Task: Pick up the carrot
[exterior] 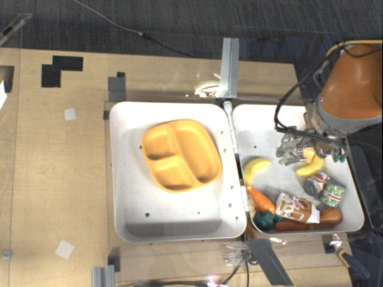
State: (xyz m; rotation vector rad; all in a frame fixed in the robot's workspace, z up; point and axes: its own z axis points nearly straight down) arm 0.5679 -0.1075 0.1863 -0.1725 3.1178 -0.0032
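The small orange carrot (pixel 261 200) with a green top lies at the near left corner of the right white bin (pixel 263 133), hard against the wall, a printed snack packet (pixel 297 208) and a brown sausage (pixel 311 221). A descent there could clip the wall or snag the packet. Farther right, the metal 2-finger gripper (pixel 294 153) hangs over a yellow banana (pixel 310 167); I cannot tell its opening. The yellow divided plate (pixel 179 154) fills the left bin.

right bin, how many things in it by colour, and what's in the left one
Right bin:
Yellow: 2, a lemon and a banana
Orange: 1, the carrot
Brown: 1, a sausage
Printed packs and cans: 3, a carton, a can, a green can
Left bin:
Yellow: 1, a divided plate
Total: 8
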